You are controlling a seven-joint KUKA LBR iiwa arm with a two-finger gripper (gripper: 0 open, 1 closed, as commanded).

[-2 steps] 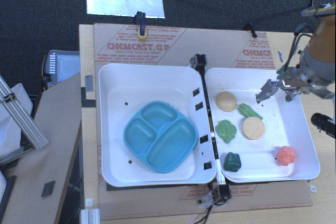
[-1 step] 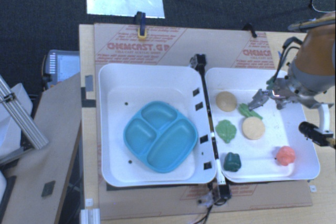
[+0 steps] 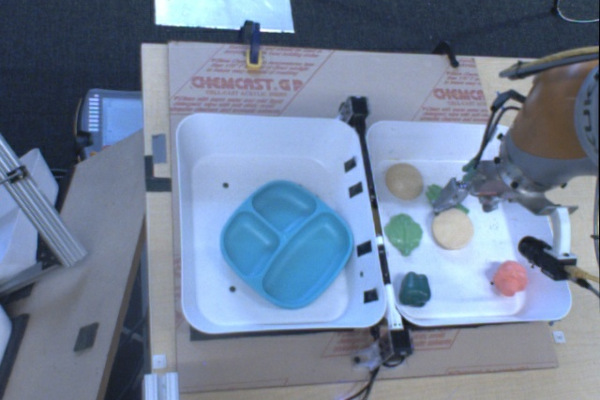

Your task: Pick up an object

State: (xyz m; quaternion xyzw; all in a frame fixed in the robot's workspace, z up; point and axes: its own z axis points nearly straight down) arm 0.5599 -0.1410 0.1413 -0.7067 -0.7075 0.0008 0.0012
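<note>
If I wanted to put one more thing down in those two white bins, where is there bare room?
The left bin has bare floor above and left of the blue divided plate. The right bin is crowded: two tan rounds, green pieces, a pink ball and the gripper.

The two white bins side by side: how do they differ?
The left bin holds one thing, a blue divided plate; the right bin holds several small pieces, among them two tan rounds, green ones and a pink one. The gripper hangs over the right bin, not the left bin. Both are shallow, white and rounded at the corners.

Arm (image 3: 562,122) cut off at right edge; small green object (image 3: 434,195) partly hidden behind gripper (image 3: 459,192).
</note>
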